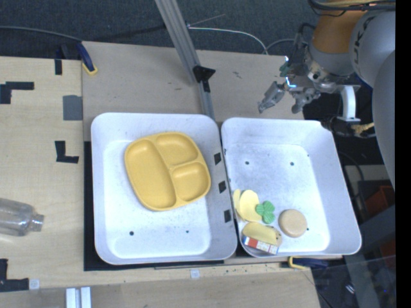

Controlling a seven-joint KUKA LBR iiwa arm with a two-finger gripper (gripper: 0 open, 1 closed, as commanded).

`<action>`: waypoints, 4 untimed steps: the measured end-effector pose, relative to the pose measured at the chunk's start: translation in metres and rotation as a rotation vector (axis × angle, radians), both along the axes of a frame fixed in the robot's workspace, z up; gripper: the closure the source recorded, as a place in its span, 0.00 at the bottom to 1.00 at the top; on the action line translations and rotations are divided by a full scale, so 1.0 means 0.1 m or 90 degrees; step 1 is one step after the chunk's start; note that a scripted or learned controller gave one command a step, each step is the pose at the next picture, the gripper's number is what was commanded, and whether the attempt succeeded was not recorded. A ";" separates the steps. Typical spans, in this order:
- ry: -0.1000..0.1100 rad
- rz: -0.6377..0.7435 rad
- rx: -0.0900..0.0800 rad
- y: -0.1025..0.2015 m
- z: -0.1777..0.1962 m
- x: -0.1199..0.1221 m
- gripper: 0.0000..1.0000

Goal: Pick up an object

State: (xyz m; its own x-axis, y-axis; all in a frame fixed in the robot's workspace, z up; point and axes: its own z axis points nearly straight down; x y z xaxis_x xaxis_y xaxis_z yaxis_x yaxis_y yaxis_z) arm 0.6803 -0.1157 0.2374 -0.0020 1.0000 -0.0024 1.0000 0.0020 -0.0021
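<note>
My gripper (pixel 283 102) hangs above the back edge of the right bin (pixel 321 147), its two fingers spread apart with nothing between them. Far from it, at the bin's front, lie several small items: a pale yellow piece (pixel 246 204), a green leafy piece (pixel 265 211), a tan round disc (pixel 293 223) and a yellow block with a red-and-white label (pixel 261 236). A yellow divided plate (pixel 167 170) rests in the left bin (pixel 109 191).
A grey metal pole (pixel 178 27) slants over the bench behind the bins. A clear plastic bottle (pixel 18 216) lies on the table at the far left. Cables run along the dark floor at the back.
</note>
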 end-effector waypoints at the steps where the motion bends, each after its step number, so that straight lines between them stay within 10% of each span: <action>1: 0.000 0.001 0.000 0.01 0.10 0.00 1.00; 4: -0.001 0.001 0.001 -0.26 -0.03 -0.47 1.00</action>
State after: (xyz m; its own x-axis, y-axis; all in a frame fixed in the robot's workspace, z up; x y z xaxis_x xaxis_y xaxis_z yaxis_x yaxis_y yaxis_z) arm 0.6334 -0.1418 0.2344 -0.0030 1.0000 -0.0005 1.0000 0.0030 -0.0011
